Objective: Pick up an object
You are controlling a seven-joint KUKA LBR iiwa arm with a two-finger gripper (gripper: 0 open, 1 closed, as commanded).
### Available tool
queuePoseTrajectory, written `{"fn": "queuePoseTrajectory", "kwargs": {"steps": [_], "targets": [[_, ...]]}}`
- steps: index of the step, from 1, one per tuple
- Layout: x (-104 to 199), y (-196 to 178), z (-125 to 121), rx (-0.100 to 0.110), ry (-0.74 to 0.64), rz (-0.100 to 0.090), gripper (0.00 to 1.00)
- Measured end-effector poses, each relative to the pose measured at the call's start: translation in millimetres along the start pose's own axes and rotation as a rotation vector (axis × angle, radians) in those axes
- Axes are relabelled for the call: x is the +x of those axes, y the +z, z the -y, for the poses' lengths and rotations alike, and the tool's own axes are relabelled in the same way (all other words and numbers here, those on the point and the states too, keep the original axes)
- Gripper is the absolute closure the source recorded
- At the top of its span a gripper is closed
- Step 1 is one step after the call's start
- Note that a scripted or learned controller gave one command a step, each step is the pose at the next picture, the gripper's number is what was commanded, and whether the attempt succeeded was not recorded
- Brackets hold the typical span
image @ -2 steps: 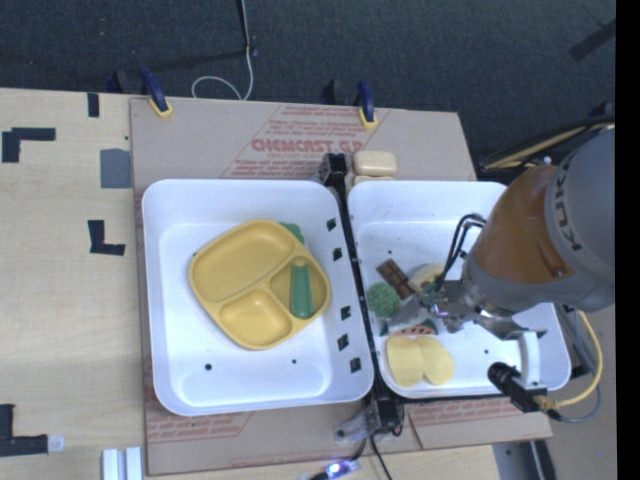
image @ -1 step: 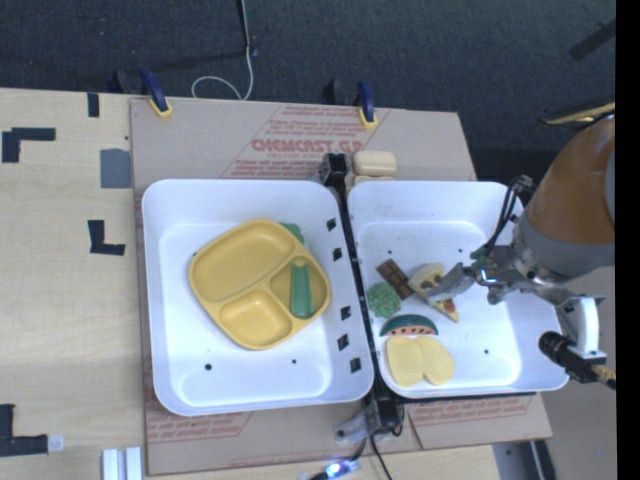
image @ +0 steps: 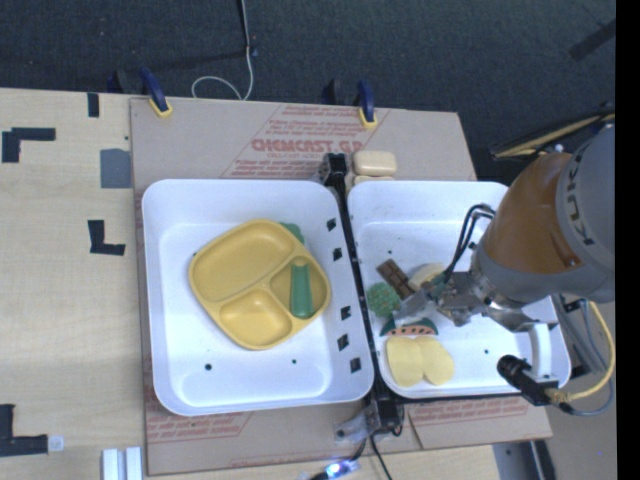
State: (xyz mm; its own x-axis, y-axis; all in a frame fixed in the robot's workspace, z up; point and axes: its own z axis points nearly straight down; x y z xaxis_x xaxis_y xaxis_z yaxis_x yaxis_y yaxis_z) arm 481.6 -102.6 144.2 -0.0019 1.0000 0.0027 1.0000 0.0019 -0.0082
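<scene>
My gripper [image: 432,306] hangs low in the right bin [image: 455,200], over a cluster of small items near its left middle. Under and beside it lie a brown block [image: 392,273], a green broccoli-like piece [image: 381,299], a pale piece [image: 427,273], a watermelon-like slice [image: 416,327] and a pale yellow mitten-shaped item [image: 418,362]. The fingers are dark and blend with the objects. In the left bin [image: 170,288] a yellow divided plate [image: 245,268] holds a green cylinder [image: 300,288].
A beige block [image: 375,163] sits on the cardboard behind the bins. The arm's orange band [image: 540,228] and grey body cover the right bin's right side. A black clamp [image: 335,168] sits at the divider's far end.
</scene>
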Motion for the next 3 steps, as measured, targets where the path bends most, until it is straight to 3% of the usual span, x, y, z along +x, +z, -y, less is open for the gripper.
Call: {"fn": "queuePoseTrajectory", "kwargs": {"steps": [1,2,3], "targets": [[-6.3,-170.1,-2.7,-0.025,0.000,0.006,0.00],[-5.2,-170.5,-0.7,-0.006,0.000,0.004,1.00],[58.4,-66.5,0.8,0.006,-0.003,-0.001,1.00]]}}
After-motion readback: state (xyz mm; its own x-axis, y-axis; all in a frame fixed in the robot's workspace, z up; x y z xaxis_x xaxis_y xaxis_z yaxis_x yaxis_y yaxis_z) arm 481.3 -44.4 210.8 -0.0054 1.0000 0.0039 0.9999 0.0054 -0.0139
